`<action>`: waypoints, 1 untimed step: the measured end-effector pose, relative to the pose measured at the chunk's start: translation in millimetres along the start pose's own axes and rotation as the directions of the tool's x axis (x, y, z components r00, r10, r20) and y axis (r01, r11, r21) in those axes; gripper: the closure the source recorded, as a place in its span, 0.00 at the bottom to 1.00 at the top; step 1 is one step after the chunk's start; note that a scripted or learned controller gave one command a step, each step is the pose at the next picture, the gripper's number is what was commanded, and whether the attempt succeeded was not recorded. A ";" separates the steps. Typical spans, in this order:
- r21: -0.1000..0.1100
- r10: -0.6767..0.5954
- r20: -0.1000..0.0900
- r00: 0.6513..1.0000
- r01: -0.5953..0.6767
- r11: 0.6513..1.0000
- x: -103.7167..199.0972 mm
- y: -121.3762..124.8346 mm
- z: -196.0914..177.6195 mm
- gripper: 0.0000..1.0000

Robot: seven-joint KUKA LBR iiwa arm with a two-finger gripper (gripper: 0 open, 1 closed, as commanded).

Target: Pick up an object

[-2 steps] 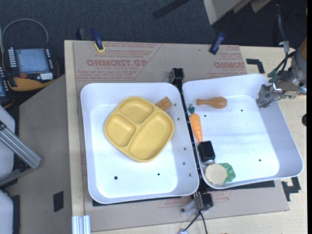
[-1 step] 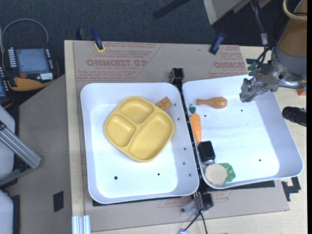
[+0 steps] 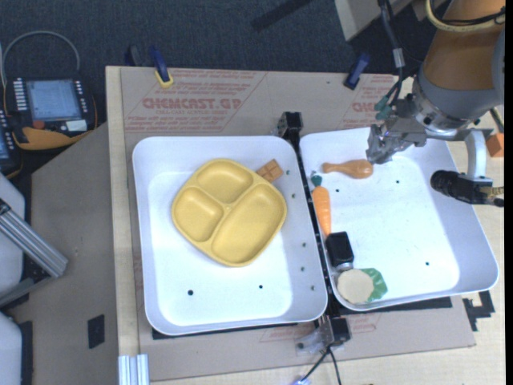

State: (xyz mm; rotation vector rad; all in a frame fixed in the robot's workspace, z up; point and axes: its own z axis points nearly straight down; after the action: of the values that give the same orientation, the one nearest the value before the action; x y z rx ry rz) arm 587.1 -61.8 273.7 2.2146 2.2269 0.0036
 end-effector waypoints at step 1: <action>0.003 0.000 -0.001 1.000 0.000 1.000 48.6 19.6 22.6 1.00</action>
State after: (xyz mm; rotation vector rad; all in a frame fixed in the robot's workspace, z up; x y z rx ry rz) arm 606.5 -13.0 251.2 2.2166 2.2289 0.0006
